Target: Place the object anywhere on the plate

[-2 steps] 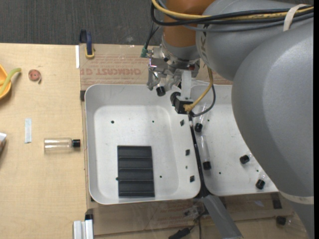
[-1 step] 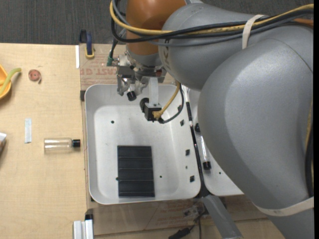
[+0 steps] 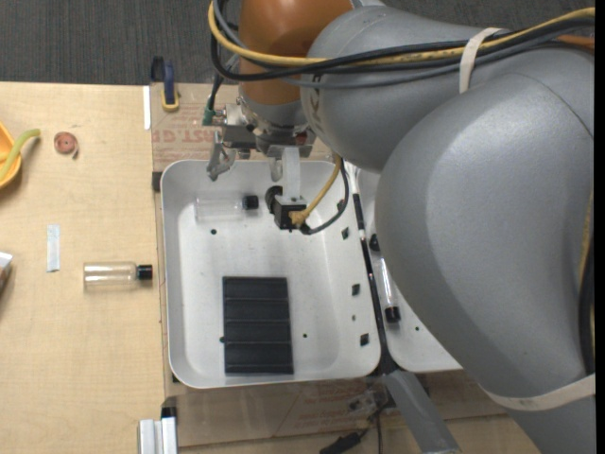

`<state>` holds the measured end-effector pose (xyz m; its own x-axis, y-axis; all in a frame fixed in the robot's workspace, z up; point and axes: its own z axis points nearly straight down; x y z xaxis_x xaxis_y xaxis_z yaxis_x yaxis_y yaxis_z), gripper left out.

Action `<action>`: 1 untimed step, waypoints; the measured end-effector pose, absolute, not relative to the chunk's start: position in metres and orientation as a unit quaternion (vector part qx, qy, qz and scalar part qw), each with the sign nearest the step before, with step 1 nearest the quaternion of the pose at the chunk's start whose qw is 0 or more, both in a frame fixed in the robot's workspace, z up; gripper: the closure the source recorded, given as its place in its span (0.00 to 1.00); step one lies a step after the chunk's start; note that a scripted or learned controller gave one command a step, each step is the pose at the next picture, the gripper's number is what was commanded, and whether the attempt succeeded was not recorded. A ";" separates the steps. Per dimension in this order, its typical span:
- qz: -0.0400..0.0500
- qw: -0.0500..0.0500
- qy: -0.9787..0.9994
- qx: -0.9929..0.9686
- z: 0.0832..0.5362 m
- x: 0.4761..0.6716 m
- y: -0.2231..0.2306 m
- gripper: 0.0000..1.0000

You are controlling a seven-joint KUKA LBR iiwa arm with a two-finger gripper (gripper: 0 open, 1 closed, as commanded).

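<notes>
A small clear bottle with a black cap lies on its side near the far end of the left white bin. A black ribbed rectangular plate lies flat in the near half of the same bin. My gripper hangs over the bin's far edge, just beyond the bottle. It is open, with its fingers spread wide and nothing between them. The bottle lies apart from both the fingers and the plate.
Another clear bottle with a black cap lies on the wooden bench left of the bin, near a white strip, a small red disc and an orange item. The arm's bulk covers most of the right bin.
</notes>
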<state>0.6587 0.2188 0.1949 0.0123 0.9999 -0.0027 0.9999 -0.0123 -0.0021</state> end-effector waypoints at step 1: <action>-0.001 0.000 0.711 0.703 0.290 0.634 0.180 0.00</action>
<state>0.6343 0.1800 0.2903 -0.0118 0.9999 -0.0024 0.9999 0.0118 -0.0015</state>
